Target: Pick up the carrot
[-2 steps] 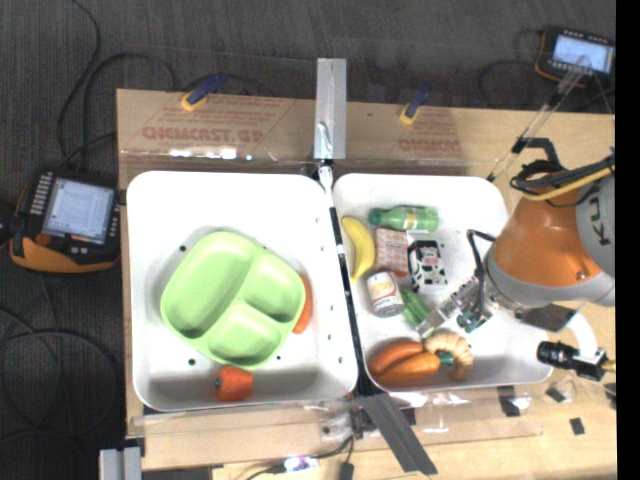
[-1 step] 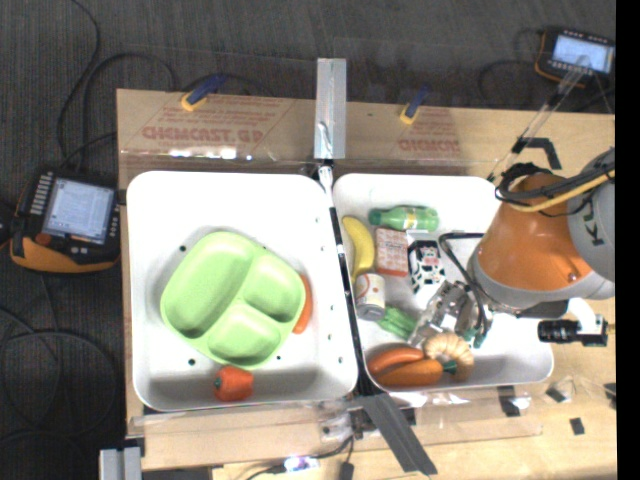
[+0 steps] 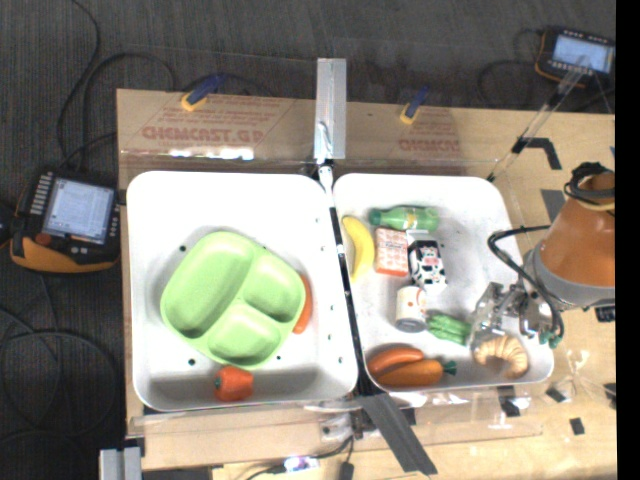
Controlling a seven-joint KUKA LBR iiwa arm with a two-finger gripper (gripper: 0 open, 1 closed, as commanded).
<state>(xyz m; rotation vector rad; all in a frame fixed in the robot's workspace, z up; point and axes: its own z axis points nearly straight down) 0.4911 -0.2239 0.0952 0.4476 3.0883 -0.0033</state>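
Camera view: carrot [image 3: 408, 372] orange, green-tipped, lying flat; hand [image 3: 503, 320] grip state unclear

Dark carpet floor [image 3: 250, 18], cables, cardboard-topped bench [image 3: 250, 128], 2 handheld screens

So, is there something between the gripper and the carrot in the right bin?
Partly, yes. The gripper hovers near the right bin's right wall, above a croissant. The carrot lies to the view's left, at the front wall. The croissant sits between them, with a green vegetable just behind.
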